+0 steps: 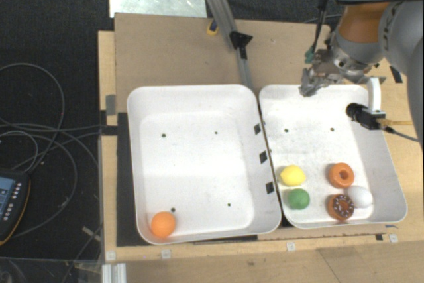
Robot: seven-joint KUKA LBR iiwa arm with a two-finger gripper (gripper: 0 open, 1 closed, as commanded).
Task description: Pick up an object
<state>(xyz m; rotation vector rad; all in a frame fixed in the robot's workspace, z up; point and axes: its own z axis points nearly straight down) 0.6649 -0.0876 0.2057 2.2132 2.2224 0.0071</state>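
We log the gripper [310,89] at the right bin's [311,136] far rim; whether its claw is parted, we cannot tell. Near edge of that bin: yellow ball [293,175], green ball [298,199], orange ring [341,175], chocolate doughnut [341,207], white ball [361,196]. Left bin [199,116]: orange ball [163,225] in its near-left corner, broad floor open.

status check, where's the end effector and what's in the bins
End effector at far rim of right bin, nothing between its fingers. Yellow ball, green ball, two donuts, white ball at near end. Orange ball in left bin. Path clear.
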